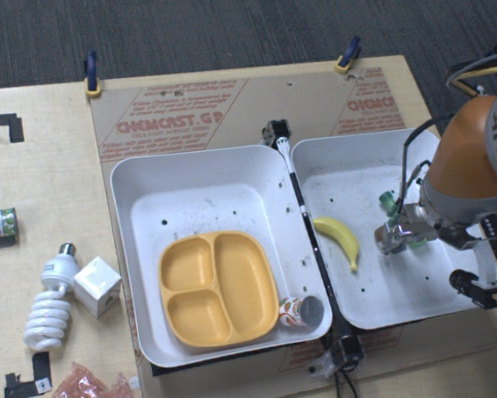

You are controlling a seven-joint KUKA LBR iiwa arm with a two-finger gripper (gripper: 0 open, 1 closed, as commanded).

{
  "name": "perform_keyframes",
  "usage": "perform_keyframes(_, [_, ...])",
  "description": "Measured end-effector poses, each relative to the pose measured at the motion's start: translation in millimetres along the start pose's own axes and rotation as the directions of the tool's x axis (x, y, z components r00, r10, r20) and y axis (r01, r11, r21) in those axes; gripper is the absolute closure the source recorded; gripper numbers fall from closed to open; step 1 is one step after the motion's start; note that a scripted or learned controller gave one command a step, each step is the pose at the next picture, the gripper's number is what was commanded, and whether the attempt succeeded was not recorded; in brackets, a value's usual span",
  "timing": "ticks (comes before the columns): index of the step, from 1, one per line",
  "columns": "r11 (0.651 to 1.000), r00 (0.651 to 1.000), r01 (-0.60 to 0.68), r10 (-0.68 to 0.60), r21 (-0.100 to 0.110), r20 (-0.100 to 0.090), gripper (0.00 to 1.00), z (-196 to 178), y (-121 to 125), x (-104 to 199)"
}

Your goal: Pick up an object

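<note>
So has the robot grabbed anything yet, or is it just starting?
Nothing looks picked up yet. The gripper is low in the right bin, right of the banana, which lies on the bin floor apart from it. A small green thing sits by the gripper; I can't tell what it is. Grabbing and lifting are left.

Banana [339, 237]: yellow, curved, lying flat on floor of right bin [366, 309], left part, near the divider. Upper end toward the back, darker stem tip toward the front. Green thing [389, 200]: small, mid-bin, just right of banana, partly hidden; identity unclear. Apart from banana.
</note>
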State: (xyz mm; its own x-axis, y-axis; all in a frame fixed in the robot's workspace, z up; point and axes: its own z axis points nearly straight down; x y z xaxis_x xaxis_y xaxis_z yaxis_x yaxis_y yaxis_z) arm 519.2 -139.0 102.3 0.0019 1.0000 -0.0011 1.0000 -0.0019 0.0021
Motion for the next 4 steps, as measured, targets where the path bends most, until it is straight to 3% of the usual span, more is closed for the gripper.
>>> perform_keyframes(1, [1.0, 1.0, 0.0, 0.0, 0.003, -0.001, 0.0, 10.1, -42.0, 45.1])
perform_keyframes(2, [1.0, 1.0, 0.0, 0.0, 0.002, -0.001, 0.0, 10.0, -41.8, 46.1])
perform_keyframes(3, [1.0, 1.0, 0.003, -0.003, 0.001, 0.0, 0.0, 9.7, 14.1, 15.9])
perform_keyframes(4, [1.0, 1.0, 0.0, 0.0, 0.002, -0.001, 0.0, 10.0, -42.0, 40.8])
